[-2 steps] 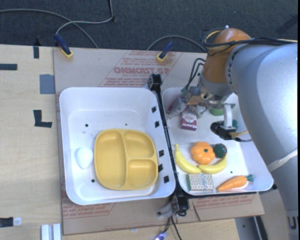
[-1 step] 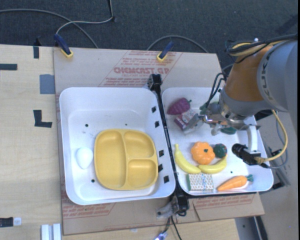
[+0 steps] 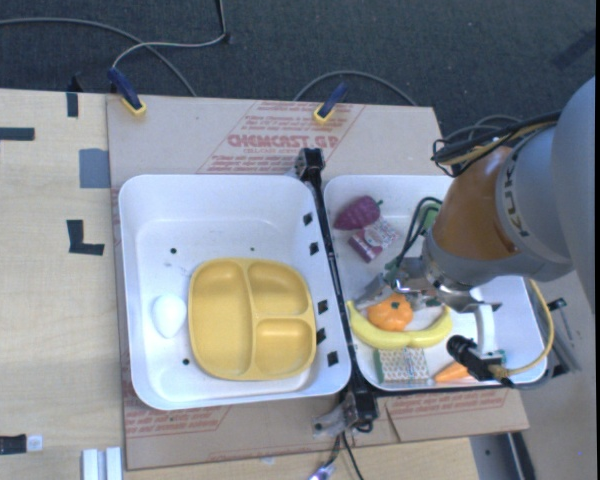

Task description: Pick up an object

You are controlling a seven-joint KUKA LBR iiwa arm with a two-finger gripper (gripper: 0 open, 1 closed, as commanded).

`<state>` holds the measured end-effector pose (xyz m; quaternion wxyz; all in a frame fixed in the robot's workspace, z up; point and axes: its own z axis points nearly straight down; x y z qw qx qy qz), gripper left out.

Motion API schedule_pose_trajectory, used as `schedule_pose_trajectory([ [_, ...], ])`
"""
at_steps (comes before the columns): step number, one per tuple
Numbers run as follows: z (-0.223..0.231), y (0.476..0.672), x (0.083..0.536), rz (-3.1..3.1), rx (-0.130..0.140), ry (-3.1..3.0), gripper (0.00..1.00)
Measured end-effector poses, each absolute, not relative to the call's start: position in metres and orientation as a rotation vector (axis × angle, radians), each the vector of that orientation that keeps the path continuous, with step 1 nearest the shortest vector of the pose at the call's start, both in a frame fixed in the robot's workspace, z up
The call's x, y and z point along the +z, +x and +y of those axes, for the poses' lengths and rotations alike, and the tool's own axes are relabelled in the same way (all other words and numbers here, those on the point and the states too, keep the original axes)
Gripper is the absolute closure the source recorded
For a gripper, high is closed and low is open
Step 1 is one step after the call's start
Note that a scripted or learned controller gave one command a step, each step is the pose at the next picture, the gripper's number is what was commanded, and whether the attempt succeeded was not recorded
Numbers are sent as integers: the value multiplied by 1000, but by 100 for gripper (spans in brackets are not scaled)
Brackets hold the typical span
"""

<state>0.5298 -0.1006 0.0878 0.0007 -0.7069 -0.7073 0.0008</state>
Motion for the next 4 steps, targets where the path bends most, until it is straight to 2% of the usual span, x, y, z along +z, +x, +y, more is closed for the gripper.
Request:
schedule_pose_trajectory([
  [1,-98,489,86,-2231,-8,-2235,0],
  [2,-99,524,84,-2222,1,-2222,0],
  [3,-105,488,85,-2229,-6,-2225,0],
  [4,-97,532,84,-2224,0,-2221,0],
])
